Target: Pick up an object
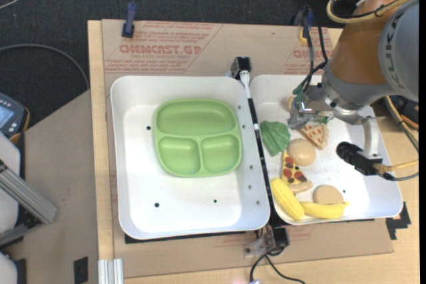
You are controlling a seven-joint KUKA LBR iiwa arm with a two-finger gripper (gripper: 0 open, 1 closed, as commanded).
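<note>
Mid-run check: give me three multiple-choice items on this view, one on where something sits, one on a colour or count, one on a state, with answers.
1. Where is the divided tray?
A. left bin
B. right bin
C. on the cardboard outside the bins

2. What colour is that tray?
A. white
B. green
C. orange

3. How does the banana lie?
A. flat on the right bin floor
B. lifted clear of the bin
C. on the tray

Answers:
1 A, it sits inside the left bin.
2 B, pale green against the white bin.
3 A, it lies by the near rim, well away from the gripper.
</note>
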